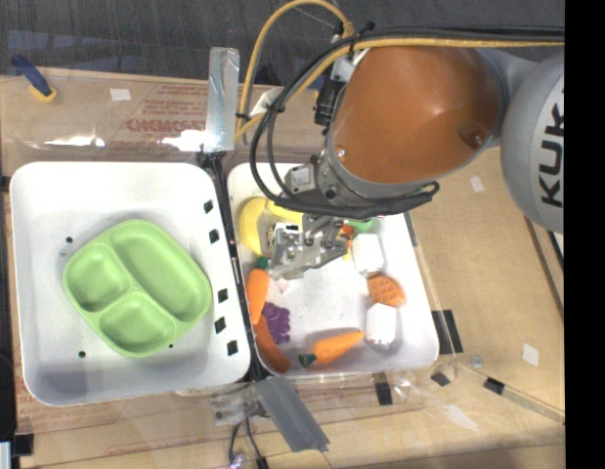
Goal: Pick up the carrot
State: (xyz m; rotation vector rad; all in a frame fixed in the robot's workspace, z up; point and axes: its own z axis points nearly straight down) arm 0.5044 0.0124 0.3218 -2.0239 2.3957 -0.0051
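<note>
Arm (pixel 419 115): grey with a broad orange band, it reaches in from the right and hangs over the upper part of the right bin.
Gripper (pixel 300 247): a metal head low over the right bin's upper left quarter; whether it is clenched or released cannot be told, and nothing shows in its grasp.
Carrot (pixel 333 347): lies on the floor of the right bin near its front wall, orange body slanting up to the right, green tip to the left, well apart from the gripper.
Right bin (pixel 419 345): white and shallow, crowded with small toys.
Banana (pixel 251 221): yellow, at the bin's upper left, just beside the gripper and partly under it.
Orange piece (pixel 257 296): a long orange shape along the left wall, below the banana.
Grapes (pixel 276 320): purple cluster just left of the carrot's green end.
White pieces (pixel 380 326): one just right of the carrot, another higher up near the gripper.
Ridged piece (pixel 385 289): orange, between the two white ones.
Left bin (pixel 38 203): holds a green plate (pixel 136 286) with three compartments.
</note>
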